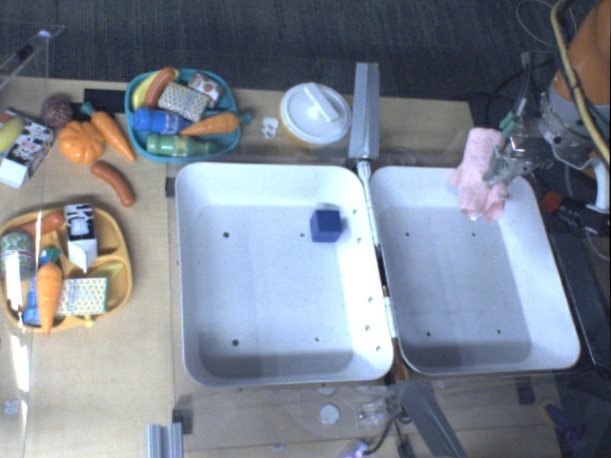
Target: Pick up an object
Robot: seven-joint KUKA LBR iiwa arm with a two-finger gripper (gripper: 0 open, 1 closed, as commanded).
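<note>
One arm: KUKA arm reaching in from the right, its orange band at the upper right corner of the camera view.
End effector: over the far right corner of the right bin, metal fingers closed on the right side of the pink cloth.
Pink cloth: crumpled, hanging lengthwise from the fingers, over the far rim of the right bin; whether its lower end touches the bin floor cannot be told.
Right bin: shallow, white, floor bare apart from small dark dots.
Left bin: shallow, white, edge to edge with the right bin.
Blue cube: small, resting on the floor of the left bin, in the far right part, near the shared edge.
Grey bar: upright strip on the table behind the seam between the two bins.
White lidded bowl: round, yellow rim, on the table behind the left bin.
Blue basket: on the table at far left of the bins, packed with toy food, including a carrot, a blue bottle and small cartons.
Loose toy food: small pumpkin, carrot and sausage on the table left of the blue basket.
Yellow tray: at the left edge of the table, carrying cartons, a carrot and other toy items.
Table: light wood, carrying both bins.
</note>
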